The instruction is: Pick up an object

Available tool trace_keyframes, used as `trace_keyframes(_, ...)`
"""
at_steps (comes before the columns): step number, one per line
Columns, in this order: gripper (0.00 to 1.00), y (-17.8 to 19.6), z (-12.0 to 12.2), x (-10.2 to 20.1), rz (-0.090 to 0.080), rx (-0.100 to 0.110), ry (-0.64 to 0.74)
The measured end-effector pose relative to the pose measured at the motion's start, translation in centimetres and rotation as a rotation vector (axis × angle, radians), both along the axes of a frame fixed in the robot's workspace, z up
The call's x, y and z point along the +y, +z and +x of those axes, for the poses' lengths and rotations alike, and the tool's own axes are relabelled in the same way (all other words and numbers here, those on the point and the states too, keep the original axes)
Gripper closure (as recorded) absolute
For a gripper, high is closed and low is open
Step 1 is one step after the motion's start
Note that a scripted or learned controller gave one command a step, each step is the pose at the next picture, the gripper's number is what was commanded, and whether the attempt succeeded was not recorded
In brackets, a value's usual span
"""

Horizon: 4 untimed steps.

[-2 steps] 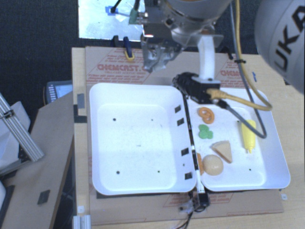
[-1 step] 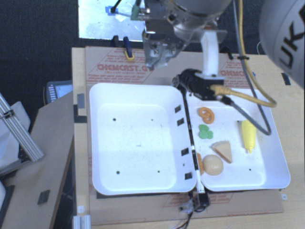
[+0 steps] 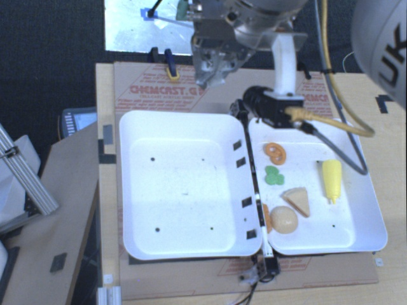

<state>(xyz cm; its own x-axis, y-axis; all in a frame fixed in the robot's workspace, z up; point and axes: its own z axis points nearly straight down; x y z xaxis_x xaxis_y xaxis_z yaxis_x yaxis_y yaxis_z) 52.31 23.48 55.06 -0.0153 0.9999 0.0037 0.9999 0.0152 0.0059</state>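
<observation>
Dark carpet surrounded the wooden bench (image 3: 76, 170) you were working at, with both white bins seated on a printed cardboard sheet (image 3: 159, 91). Starting at the left, the left bin (image 3: 133, 234) lay bare, a few small dark holes dotting its floor. Moving right, the gripper (image 3: 210, 68) hung high over the far edge of the bins, above the cardboard rather than any object, and nothing sat in it; whether it stood wide or narrow you could not tell from this slant. Further right, the right bin (image 3: 362, 234) kept every candidate: an orange pretzel (image 3: 275, 153), a green piece (image 3: 275, 176), a tan round piece (image 3: 283, 220), a tan wedge (image 3: 297, 201) and a yellow bottle (image 3: 331, 178). By this showing, the pick had not yet begun; approach, grasp and lift all remained.
</observation>
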Motion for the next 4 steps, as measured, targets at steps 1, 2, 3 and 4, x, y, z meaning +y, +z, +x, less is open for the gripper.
trace_keyframes(1,0.0,0.0,0.0,0.0,0.0,0.001,0.001)
trace_keyframes(2,1.0,1.1,0.0,0.0,0.001,-0.002,0.005)
trace_keyframes(3,0.0,1.1,0.0,0.0,0.001,-0.001,0.007)
trace_keyframes(4,1.0,2.2,0.0,0.0,0.002,-0.004,0.01)
